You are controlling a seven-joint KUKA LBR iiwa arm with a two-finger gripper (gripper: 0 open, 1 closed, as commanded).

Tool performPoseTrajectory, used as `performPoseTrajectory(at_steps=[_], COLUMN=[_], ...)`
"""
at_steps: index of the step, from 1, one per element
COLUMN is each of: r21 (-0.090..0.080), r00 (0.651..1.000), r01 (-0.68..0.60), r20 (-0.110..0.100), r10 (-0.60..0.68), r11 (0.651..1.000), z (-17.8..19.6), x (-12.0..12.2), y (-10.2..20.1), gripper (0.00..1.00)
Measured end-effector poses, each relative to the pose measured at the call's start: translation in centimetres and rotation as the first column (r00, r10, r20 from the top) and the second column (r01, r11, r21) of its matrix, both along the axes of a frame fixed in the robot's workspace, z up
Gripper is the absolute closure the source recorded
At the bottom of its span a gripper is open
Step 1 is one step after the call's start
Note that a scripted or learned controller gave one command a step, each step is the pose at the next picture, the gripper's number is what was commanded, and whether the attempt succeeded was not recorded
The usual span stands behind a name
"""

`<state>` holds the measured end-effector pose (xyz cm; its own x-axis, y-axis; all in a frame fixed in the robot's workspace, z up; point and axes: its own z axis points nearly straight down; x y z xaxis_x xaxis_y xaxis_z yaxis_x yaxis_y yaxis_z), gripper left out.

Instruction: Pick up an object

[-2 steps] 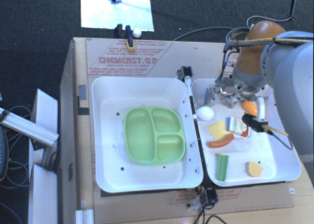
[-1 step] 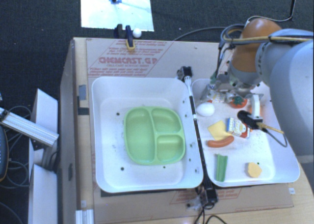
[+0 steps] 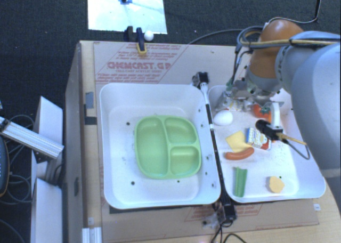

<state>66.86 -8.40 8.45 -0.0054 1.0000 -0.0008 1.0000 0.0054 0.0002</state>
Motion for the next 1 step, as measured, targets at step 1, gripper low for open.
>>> performPoseTrajectory(at_steps=[1], r21=[0.000], r00=[1.000], r01=[0.005], r20=[0.002], r10=[-0.005], r11=[1.000], z=[0.06], x=[0.02], y=[-1.26], gripper=[0.00])
